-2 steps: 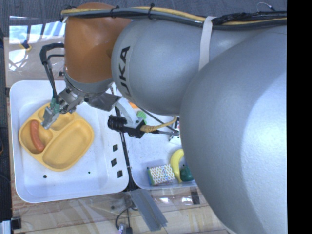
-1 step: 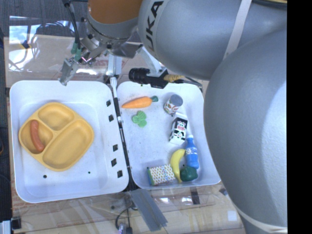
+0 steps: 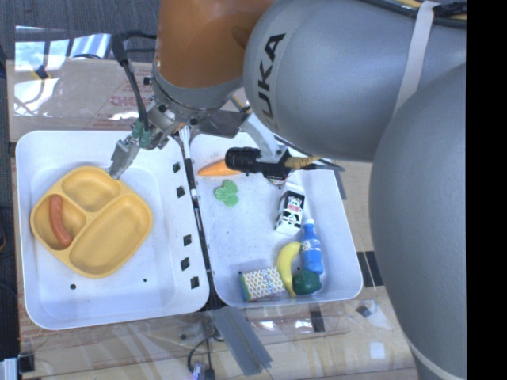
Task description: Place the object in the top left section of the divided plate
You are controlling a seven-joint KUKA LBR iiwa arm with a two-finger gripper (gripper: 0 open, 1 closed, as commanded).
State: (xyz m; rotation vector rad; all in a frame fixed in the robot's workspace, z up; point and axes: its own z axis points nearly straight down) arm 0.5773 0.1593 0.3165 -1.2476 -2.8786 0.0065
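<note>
The grey KUKA arm looms closest to the lens, covering the upper and right part of the view, with its orange band above the wrist. From the wrist the gripper reaches down and to the left into the left bin. Its tip sits just at the upper rim of the yellow divided plate, by the plate's top compartment. Whether the gripper is spread or closed cannot be told from this angle, and nothing can be seen held in it.

The plate lies in the left half of the left bin and has three compartments. A reddish toy sausage lies lengthwise in the small compartment on the plate's left side.

The right bin touches the left one along their shared edge. It holds a toy carrot near its upper wall, with a small green leafy toy just below it. Further right stands a small black-and-white carton, and just below that a blue bottle. A banana lies beside the bottle, a dark green object touches the banana's lower end, and a patterned box sits at the bin's lower wall.

Both bins rest on a light wooden bench. Black cables run down towards the gripper.
</note>
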